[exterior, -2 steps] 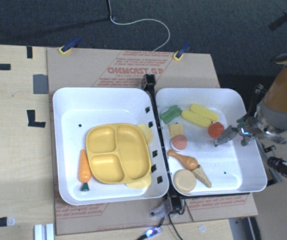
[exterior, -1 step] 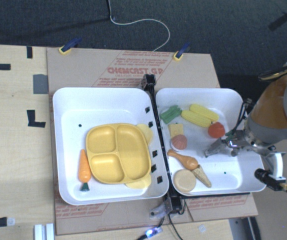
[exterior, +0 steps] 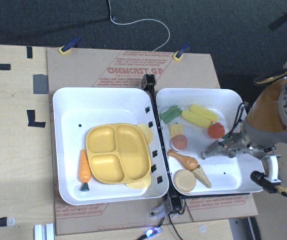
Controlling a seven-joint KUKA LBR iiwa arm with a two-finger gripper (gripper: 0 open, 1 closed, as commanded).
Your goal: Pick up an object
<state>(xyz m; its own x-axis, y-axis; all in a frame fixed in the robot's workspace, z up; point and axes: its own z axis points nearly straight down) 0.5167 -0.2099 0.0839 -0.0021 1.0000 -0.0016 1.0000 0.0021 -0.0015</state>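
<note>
Hand (exterior: 209, 151) low in right bin (exterior: 233, 181), fingers spread, grasping nothing. Tomato (exterior: 216, 130) just above the tips, nearest of all; corn (exterior: 199, 115) beyond, lying long axis left-right.

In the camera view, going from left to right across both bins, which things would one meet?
Carrot → yellow divided plate → pink round piece → red tomato → hand of the arm.
</note>
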